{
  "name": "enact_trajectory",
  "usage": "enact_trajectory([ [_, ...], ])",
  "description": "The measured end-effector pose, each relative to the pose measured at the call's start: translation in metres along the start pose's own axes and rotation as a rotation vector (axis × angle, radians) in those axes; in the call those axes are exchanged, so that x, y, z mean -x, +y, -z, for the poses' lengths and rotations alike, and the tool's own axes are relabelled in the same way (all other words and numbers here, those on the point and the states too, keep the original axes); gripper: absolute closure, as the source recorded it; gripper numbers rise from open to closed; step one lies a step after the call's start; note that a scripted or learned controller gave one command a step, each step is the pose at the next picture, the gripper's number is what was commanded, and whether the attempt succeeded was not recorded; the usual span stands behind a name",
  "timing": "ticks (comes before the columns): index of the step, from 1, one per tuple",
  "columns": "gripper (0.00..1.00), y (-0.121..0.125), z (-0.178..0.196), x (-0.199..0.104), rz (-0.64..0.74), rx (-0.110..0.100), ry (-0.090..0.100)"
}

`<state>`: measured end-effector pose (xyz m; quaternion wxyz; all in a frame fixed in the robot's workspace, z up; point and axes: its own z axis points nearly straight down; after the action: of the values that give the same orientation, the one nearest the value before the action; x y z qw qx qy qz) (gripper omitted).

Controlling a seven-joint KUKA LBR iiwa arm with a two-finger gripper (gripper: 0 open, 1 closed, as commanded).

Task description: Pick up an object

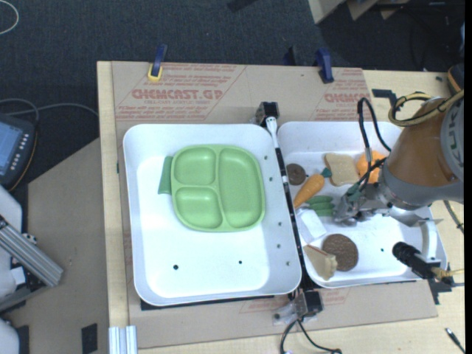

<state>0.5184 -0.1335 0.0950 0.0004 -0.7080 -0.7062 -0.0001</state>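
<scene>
On the table (118, 198) the left bin (147, 271) holds a tray (218, 187), and the right bin (383, 268) holds a carrot (309, 189), with a cookie (341, 250) at its 5 o'clock.

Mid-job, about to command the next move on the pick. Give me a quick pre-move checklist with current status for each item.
1. Gripper low inside the right bin: ok.
2. Object seen between its fingers: cannot tell, the wrist hides them.
3. Targets within reach: ok; toy carrot, brown cookie and bread slice lie nearby.
4. Crowding: not ok; items are packed close around the gripper.
5. Left bin holds the green divided plate, away from the arm: ok.
</scene>
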Motion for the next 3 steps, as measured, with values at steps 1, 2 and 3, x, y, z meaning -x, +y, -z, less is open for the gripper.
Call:
enact_trajectory([
  [1, 1.0, -0.006, 0.06, -0.001, 0.003, 0.007, -0.003],
  [2, 1.0, 0.005, 0.109, 0.001, 0.004, 0.006, -0.003],
  [3, 1.0, 0.006, 0.131, 0.001, 0.004, 0.006, -0.003],
])
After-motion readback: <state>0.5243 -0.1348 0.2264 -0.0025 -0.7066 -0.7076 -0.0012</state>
